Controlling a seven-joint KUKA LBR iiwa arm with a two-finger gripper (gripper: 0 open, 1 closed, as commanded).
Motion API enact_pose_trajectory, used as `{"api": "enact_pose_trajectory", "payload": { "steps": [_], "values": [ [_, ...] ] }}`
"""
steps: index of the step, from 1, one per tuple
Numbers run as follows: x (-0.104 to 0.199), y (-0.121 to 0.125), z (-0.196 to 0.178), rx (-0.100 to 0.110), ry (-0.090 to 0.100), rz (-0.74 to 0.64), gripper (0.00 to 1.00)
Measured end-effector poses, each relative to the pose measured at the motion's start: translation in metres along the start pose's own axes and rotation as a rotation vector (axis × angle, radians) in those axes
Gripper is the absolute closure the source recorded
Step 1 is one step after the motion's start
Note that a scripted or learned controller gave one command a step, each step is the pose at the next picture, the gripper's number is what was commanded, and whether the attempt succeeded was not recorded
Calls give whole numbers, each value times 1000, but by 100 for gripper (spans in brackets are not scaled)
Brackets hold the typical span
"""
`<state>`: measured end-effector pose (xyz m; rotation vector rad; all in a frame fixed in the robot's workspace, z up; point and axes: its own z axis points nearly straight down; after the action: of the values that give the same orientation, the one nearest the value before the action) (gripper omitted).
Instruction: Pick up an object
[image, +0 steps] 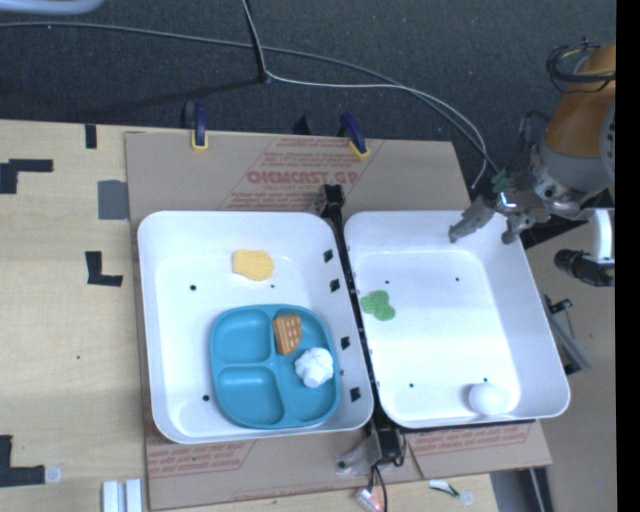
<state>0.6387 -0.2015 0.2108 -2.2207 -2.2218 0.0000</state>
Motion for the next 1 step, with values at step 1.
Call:
{"api": "enact_pose_trajectory", "payload": {
  "steps": [1],
  "values": [
    [77, -38, 129, 3, 1, -4, 0]
  ]
}}
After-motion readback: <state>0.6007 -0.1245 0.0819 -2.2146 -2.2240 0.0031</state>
